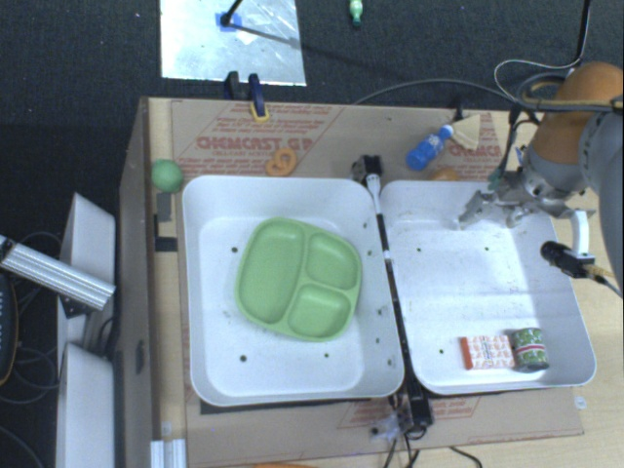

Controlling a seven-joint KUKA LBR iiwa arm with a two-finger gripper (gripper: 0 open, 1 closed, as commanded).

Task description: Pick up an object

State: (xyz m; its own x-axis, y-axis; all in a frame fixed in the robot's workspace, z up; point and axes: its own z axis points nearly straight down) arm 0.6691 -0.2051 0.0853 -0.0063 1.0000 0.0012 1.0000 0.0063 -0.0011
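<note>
The end effector [485,206] hovered over the far right part of the right bin [439,261]; whether it was open could not be told, and nothing showed in its grasp. A red-and-white packet [486,352] and a green roll [529,348] lay touching in that bin's near right corner, while a green divided plate [298,279] sat in the left bin [210,261].

A robotics lab: bench [244,130] with white bins [195,261], cables [409,91]
</note>
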